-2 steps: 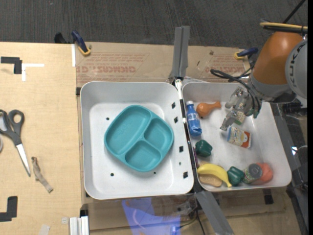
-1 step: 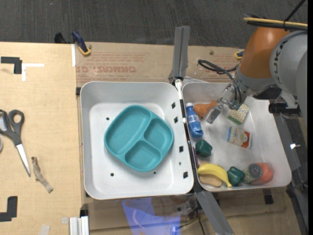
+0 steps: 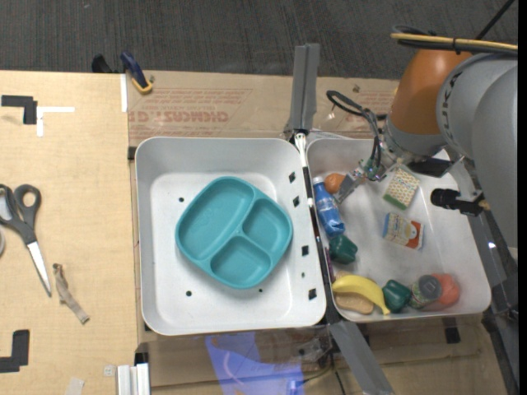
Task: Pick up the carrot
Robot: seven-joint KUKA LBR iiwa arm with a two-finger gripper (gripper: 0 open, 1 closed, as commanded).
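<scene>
The arm (image 3: 461,97) enters over the right bin (image 3: 473,299) from the far right corner. Its gripper (image 3: 362,174) hangs low above the bin's far left corner. The state of the jaws cannot be told; they are small and dark against the clutter.

The carrot (image 3: 333,182), seen as a small orange item, lies in the far left corner of the right bin, just beside the gripper on its left. It may touch the jaws, but the view is too coarse to confirm this.

A blue bottle (image 3: 327,209) lies along the bin's left wall, just nearer than the carrot, with a green item (image 3: 342,248) at its near end. Two small cartons (image 3: 402,208) lie near the bin's centre. A banana (image 3: 360,288), a green pepper (image 3: 396,295) and a red item (image 3: 445,290) lie along the near wall.

The left bin (image 3: 152,245) holds a teal divided plate (image 3: 235,231) at its centre. Scissors (image 3: 26,229) lie on the surface at its left edge.
</scene>
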